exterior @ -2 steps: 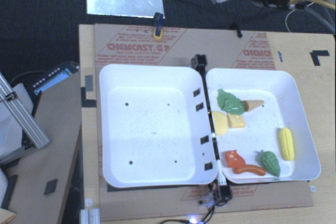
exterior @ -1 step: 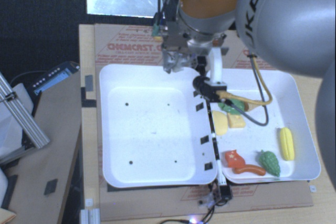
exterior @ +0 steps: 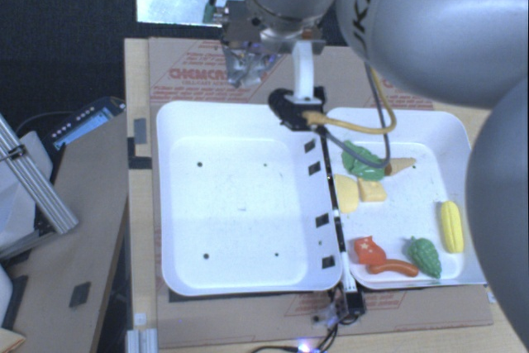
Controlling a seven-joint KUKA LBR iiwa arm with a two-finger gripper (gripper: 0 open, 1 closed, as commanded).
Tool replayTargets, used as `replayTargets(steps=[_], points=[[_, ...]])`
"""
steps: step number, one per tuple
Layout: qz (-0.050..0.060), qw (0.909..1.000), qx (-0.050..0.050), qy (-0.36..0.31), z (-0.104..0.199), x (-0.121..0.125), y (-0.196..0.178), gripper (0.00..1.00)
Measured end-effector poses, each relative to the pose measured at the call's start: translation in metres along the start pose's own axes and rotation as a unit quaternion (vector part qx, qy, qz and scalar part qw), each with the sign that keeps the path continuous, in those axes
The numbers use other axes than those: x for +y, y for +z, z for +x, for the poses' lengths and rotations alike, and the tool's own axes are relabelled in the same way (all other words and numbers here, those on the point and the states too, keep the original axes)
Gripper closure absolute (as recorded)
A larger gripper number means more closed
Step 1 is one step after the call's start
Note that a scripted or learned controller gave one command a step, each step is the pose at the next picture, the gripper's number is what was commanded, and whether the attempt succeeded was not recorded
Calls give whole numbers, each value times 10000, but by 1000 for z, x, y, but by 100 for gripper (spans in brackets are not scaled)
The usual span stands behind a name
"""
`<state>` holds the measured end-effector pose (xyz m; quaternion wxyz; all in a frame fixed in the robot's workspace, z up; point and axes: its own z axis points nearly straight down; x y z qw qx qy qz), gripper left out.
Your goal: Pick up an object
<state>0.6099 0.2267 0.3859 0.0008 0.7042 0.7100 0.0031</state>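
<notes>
Hovering above the bench behind the bins, the gripper carries nothing visible; next it must descend onto the corn.

Single fixed camera, mounted above desk, looking down at slant. Both white bins in frame: left bin fully seen, right bin partly covered. Arm enters from right, sits close to lens, bulks large across top and right. Far desk edge toward top of frame.
</notes>
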Motion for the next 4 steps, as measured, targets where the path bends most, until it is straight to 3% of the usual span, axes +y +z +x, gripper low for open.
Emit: replayTargets(steps=[1, 2, 3, 4], points=[[-20, 10000, -3, 25, -1, 61, -45, 100], [-40, 10000, 8, 6, 8, 59, -157, 100], [23, 10000, -19, 59, -55, 59, -149, 100], [19, 10000, -13, 30, -120, 58, -145, 100]])
